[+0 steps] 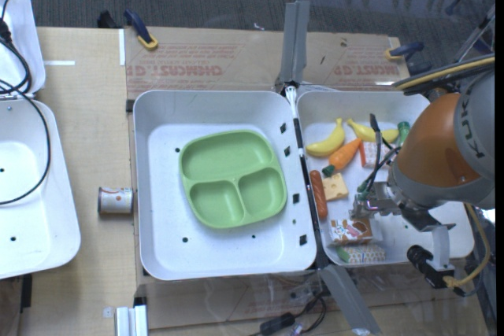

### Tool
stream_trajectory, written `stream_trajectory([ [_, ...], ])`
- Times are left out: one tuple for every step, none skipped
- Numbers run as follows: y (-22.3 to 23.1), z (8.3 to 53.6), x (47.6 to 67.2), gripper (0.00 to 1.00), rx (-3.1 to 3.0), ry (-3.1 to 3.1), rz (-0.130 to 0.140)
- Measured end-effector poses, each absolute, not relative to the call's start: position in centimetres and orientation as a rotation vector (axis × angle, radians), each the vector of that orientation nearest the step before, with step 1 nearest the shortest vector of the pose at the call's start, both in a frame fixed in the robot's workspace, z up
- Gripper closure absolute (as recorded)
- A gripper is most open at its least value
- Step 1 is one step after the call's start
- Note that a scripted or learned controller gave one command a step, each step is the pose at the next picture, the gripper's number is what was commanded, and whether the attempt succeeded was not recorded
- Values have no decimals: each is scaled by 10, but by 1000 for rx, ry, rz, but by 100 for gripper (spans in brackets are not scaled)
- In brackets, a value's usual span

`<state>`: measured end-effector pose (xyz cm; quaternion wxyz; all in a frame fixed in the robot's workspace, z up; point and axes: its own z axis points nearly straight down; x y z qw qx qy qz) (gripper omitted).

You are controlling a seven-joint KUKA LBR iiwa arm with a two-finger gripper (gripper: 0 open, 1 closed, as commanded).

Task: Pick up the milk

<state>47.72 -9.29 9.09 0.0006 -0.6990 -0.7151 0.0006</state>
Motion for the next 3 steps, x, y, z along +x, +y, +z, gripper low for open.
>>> stream_trajectory([
  [-21, 191, 478, 100, -2027, -2400, 2],
  [60, 204, 478, 100, -1889, -2510, 3],
  [67, 229, 478, 100, -1513, -2755, 2],
])
